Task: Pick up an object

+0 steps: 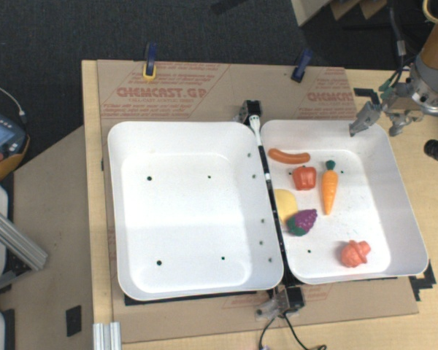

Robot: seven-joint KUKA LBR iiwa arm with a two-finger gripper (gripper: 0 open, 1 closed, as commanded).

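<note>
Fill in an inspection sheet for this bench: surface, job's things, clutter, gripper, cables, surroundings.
Surface: cardboard sheet under two white bins, left bin and right bin.
Job's things: in the right bin, sausage, red pepper, carrot, yellow piece, grapes, red-orange toy.
Clutter: nothing seen.
Gripper: gripper open, above the right bin's far right corner, holding nothing.
Cables: cable at the near edge.
Surroundings: two clamps at the far edge; dark floor.

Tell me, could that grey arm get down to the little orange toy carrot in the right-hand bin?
Probably yes. The gripper hovers at the far right corner of the right white bin, and the orange toy carrot lies uncovered, apart from the red toy pepper beside it, with nothing over it.
</note>
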